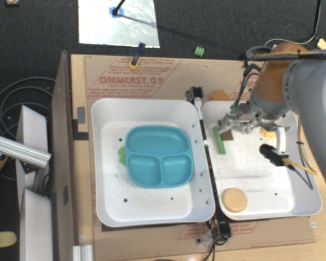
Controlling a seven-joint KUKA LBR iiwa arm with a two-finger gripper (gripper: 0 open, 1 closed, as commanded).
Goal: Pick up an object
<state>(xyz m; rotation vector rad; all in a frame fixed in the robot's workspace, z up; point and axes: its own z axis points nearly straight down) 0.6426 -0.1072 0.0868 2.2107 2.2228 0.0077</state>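
Pincer (pixel 232 125) over R bin's (pixel 255 173) top-left corner, just beside green stick (pixel 219 143); you can't tell how open it is or what it holds. Tan disc (pixel 234 199) at bin's btm-left; blue plate (pixel 158 155) left of bin.

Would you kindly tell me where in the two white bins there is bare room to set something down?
Right shallow white bin: bare floor mid-bin, bordered by the green stick, the round tan disc and the near wall. Left shallow white bin: strips around the teal divided plastic plate, widest along the near wall. Crowded: the right bin's far end, under the tool.
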